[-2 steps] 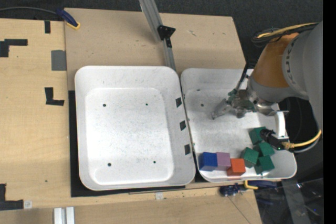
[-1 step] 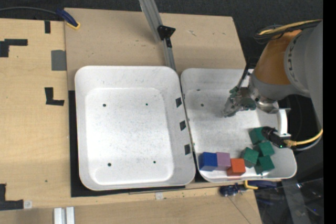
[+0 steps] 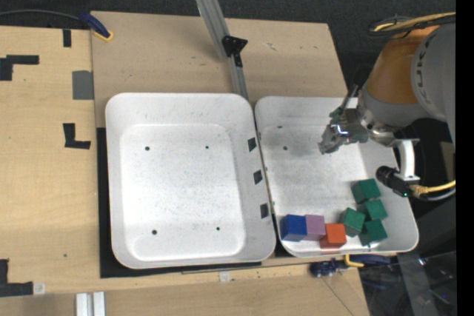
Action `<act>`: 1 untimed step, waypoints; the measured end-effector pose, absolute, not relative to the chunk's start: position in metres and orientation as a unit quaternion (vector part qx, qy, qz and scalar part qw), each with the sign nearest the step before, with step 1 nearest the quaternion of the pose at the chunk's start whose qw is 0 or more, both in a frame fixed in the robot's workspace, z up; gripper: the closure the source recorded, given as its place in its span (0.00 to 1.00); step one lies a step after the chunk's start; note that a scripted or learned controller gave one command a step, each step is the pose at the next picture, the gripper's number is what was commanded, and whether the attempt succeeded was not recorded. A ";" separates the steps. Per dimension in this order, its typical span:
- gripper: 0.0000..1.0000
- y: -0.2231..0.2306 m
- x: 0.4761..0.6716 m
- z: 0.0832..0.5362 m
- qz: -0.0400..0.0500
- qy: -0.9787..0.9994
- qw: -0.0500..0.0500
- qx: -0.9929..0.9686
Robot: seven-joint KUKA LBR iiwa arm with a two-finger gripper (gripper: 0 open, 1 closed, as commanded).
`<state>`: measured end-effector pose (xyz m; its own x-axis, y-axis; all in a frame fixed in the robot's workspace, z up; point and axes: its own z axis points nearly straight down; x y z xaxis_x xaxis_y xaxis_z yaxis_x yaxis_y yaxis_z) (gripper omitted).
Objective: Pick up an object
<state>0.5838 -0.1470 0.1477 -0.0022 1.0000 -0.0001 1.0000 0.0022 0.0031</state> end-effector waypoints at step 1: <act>1.00 -0.150 0.578 0.208 0.001 0.707 0.002 0.707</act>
<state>0.5779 -0.1504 0.2077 -0.0010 1.0000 -0.0013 1.0000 0.0010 0.0047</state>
